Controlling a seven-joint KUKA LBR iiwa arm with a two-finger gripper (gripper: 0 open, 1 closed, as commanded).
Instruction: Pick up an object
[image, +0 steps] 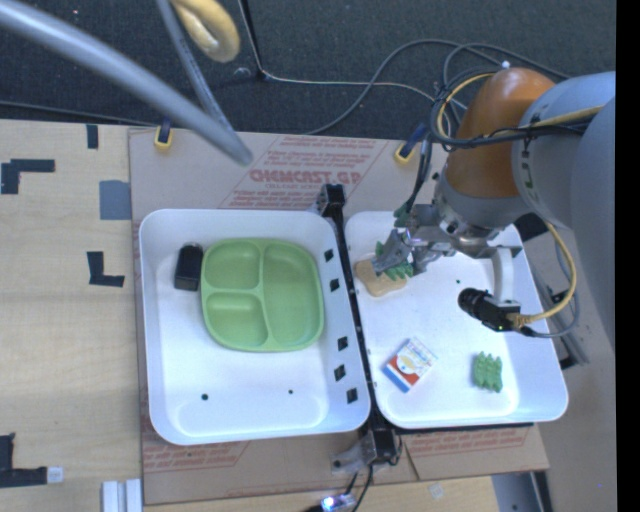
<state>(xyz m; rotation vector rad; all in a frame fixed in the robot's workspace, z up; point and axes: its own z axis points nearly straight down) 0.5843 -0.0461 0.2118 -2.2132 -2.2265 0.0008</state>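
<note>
A tan block (380, 283) with a green piece (396, 264) on top of it is lying in the right bin (540, 405), close against that bin's left wall and toward its far edge. The gripper (402, 252) is hanging right over this spot, its tips touching or nearly touching the green piece; whether anything is actually gripped I cannot tell. The grey arm (570, 130) with its orange band (497, 115) is reaching in over the right bin's far right corner. Nearer the front edge of the same bin a small white card with red and blue print (410, 363) is lying flat, and a green toy (487, 371) is sitting to its right, apart from it. In the left bin (165, 400) a green divided plate (263, 294) is resting near the far edge, with a small black block (188, 267) just beside its left rim
</note>
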